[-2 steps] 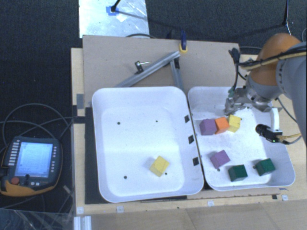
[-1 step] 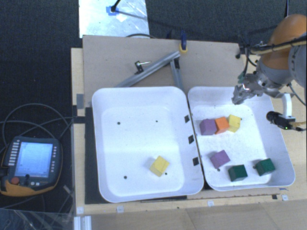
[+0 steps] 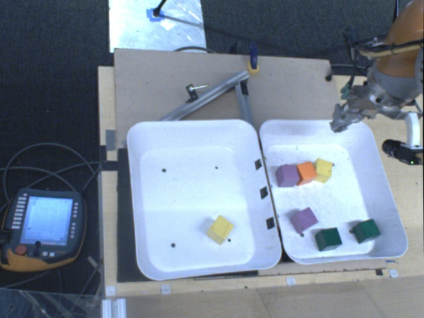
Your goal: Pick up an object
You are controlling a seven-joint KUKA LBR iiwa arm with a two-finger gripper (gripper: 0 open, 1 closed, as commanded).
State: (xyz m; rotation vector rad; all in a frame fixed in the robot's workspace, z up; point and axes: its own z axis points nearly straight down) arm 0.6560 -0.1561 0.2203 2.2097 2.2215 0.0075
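from above, my pincer (image 3: pixel 341 123) hangs over the far rim of the right bin (image 3: pixel 381 177), clear of the blocks, ready to choose; spread or pressed, i cannot tell. nearest sits a touching row: purple cube (image 3: pixel 287 175), orange cube (image 3: pixel 306 172), yellow cube (image 3: pixel 323 169), small and matte.

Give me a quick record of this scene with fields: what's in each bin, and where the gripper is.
left bin: one yellow cube, near its front right
right bin: purple cube, orange cube and small yellow cube touching in a row; second purple cube; two dark green cubes at the front
gripper: over the right bin's back rim, apart from every cube
fingers: cannot tell
held: nothing seen
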